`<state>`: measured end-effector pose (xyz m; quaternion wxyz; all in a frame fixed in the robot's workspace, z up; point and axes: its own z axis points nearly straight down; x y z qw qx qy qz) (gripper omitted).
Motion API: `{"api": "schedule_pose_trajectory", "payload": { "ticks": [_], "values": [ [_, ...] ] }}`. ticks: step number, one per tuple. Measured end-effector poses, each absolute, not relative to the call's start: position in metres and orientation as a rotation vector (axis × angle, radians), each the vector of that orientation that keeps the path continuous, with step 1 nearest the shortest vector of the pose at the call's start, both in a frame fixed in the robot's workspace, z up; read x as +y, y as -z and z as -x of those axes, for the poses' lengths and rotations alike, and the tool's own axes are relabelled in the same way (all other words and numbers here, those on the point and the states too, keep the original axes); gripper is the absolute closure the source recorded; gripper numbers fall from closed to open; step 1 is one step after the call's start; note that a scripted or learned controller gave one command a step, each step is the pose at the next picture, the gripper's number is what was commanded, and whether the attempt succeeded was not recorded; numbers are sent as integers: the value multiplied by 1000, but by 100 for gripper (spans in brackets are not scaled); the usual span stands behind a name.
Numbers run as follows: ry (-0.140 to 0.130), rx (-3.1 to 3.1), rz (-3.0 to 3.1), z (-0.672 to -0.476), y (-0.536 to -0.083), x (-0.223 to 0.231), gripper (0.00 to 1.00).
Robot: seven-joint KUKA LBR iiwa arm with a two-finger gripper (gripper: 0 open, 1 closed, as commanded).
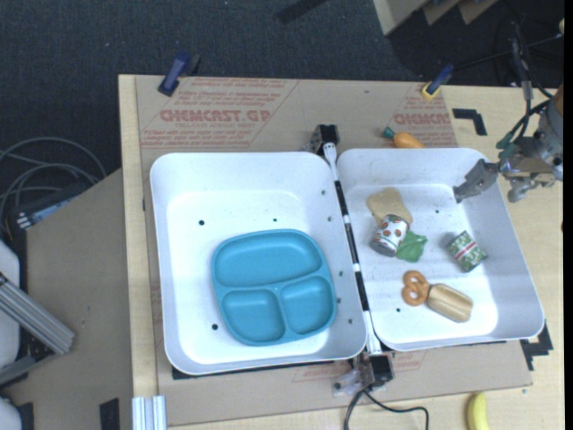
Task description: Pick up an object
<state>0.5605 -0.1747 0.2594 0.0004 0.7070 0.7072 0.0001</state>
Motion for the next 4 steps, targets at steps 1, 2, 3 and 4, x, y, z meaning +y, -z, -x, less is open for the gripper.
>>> {"api": "schedule_pose_trajectory", "payload": {
  "ticks": [1, 2, 3, 4],
  "values": [
    [2, 2222, -2224, -540, -145, -211, 0],
    [1, 2223, -2222, -562, -84, -204, 0],
    [-1, 2220, -2220, -563, -95, -204, 100],
    [-1, 2221, -2221, -563, -95, -204, 0]
  ]
}}
